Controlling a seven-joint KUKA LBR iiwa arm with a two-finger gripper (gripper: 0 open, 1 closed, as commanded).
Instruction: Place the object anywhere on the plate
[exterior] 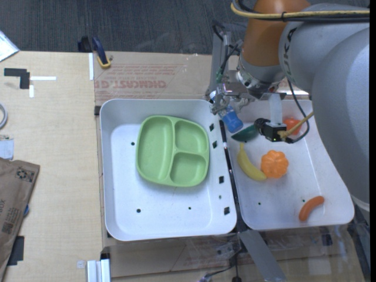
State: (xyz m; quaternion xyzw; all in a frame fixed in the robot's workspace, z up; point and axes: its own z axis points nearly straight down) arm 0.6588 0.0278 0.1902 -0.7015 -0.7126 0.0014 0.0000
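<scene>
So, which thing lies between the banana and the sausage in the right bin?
In the camera view, the orange pumpkin-like toy lies between the banana and the sausage, beside the banana.

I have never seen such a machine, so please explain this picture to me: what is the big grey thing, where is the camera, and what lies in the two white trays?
The grey thing is a robot arm reaching in from the right; one camera looks down on the bench at a slant. Its tool is at the top edge between the two bins, with a small blue object just below it; whether it grips that object I cannot tell. The left bin holds a green divided plate. The right bin holds a banana, an orange pumpkin-like toy, a carrot and a dark green piece.
</scene>
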